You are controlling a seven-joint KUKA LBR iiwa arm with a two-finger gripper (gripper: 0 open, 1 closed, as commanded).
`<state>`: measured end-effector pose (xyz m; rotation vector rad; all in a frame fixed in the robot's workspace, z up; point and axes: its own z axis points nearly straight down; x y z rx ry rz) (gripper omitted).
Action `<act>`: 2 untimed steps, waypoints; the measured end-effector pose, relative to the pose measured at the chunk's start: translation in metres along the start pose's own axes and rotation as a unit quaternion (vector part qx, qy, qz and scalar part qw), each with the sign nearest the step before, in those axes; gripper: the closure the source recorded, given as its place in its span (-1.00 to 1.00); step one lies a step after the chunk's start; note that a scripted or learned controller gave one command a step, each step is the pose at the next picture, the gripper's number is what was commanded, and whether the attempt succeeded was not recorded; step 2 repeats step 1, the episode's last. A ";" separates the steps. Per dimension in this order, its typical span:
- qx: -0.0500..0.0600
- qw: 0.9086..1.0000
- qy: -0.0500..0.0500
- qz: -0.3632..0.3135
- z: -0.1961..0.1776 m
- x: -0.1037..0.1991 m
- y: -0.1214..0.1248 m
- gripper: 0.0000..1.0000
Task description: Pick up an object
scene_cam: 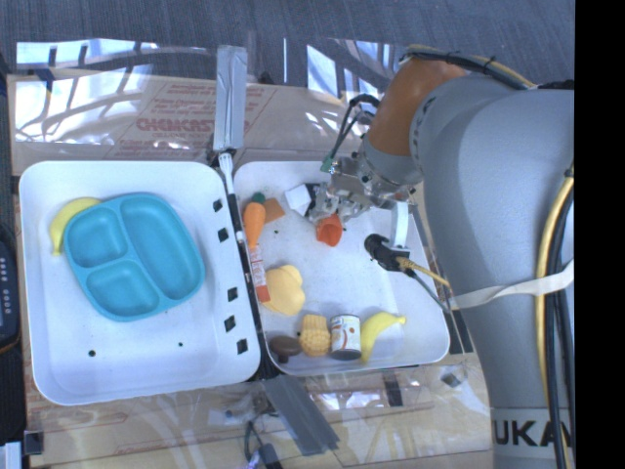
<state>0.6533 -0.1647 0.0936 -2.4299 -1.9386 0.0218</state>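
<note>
My gripper (331,213) is low over the upper middle of the right bin (420,301), reaching in from the right. A small orange-red object (330,231) sits between its fingertips, and the gripper is shut on it. An orange carrot (254,223) lies to its left by the bin's left wall, with a small brown piece (274,208) beside it. A white and black item (298,199) lies just left of the gripper, partly hidden by it.
Along the right bin's front lie a yellow lump (284,290), a corn cob (313,335), a small can (344,337), a banana (382,327) and a dark brown piece (285,345). The left bin (59,360) holds a blue divided plate (135,255) and a yellow banana (66,219).
</note>
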 end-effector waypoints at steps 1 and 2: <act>-0.020 1.000 -0.003 0.022 -0.084 0.035 -0.011 1.00; -0.020 1.000 -0.003 0.022 -0.084 0.035 -0.011 1.00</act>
